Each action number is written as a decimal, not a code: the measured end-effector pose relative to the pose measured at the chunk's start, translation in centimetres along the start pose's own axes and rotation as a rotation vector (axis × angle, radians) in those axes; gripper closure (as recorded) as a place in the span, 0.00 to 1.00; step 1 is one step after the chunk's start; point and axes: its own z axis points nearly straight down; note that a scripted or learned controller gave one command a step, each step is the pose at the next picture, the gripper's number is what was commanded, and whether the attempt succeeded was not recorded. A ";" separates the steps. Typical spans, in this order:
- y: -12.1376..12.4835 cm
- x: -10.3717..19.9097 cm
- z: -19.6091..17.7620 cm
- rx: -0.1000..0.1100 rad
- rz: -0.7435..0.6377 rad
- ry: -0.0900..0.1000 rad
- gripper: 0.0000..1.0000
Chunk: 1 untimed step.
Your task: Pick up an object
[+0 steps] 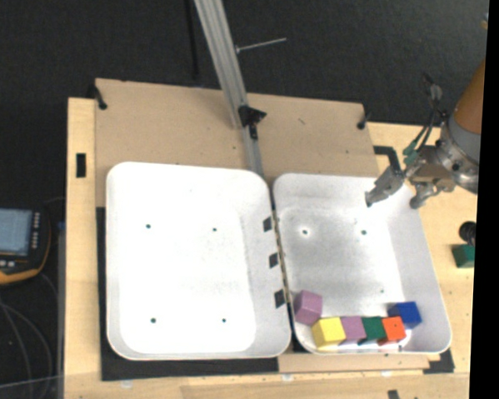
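White bins sit side by side on the counter (76,252), and the blocks all lie in the right bin (356,242), crowded along its near wall. A purple block (309,306) stands a little apart at the left; beside it run a yellow block (329,330), a paler purple one (353,327), a green block (372,328), an orange block (392,328) and a blue block (406,313), most touching their neighbours and the bin's rim. The left bin (188,258) has only small dark dots on its floor. The claw (398,187) hangs over the right bin's far right corner, well apart from the blocks, its two fingers spread and grasping nothing. A slanted metal rail (227,68) crosses the far side. A green thing (465,254) lies on the counter at right, and a handheld screen (10,239) lies off the left edge.
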 end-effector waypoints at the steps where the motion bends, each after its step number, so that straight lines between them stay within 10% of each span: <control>1: -1.3 -3.6 1.0 0.002 0.006 -0.002 0.00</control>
